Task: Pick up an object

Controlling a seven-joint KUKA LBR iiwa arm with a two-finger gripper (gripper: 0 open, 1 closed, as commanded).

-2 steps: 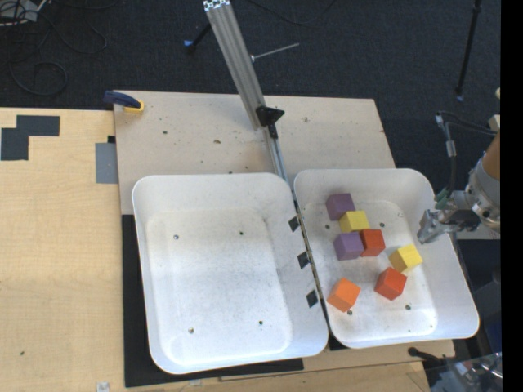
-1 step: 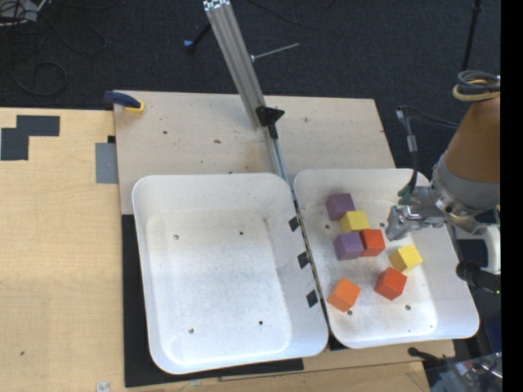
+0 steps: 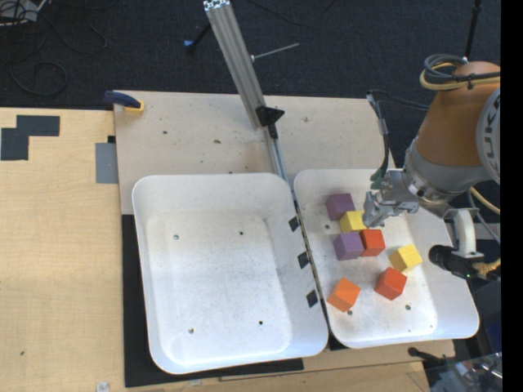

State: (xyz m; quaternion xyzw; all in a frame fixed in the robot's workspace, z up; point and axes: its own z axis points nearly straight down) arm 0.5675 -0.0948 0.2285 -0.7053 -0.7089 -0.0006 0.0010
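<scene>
The right bin point(image 3: 458, 321) holds several small cubes. A purple cube point(image 3: 339, 205) and a small yellow cube point(image 3: 352, 220) lie toward its back left. A second purple cube point(image 3: 349, 245) touches a red-orange cube point(image 3: 373, 242) in the middle. Nearer the front lie a yellow cube point(image 3: 405, 257), a red cube point(image 3: 391, 283) and an orange cube point(image 3: 344, 294). My gripper point(image 3: 374, 213) hangs low over the bin, just right of the small yellow cube and just behind the red-orange cube. I see no cube in its grasp.
The left bin point(image 3: 163, 219) sits beside the right one, with black clips point(image 3: 303, 259) along the shared edge. A slanted aluminium rail point(image 3: 241, 64) rises behind the bins. A cable point(image 3: 382, 133) runs down to the wrist.
</scene>
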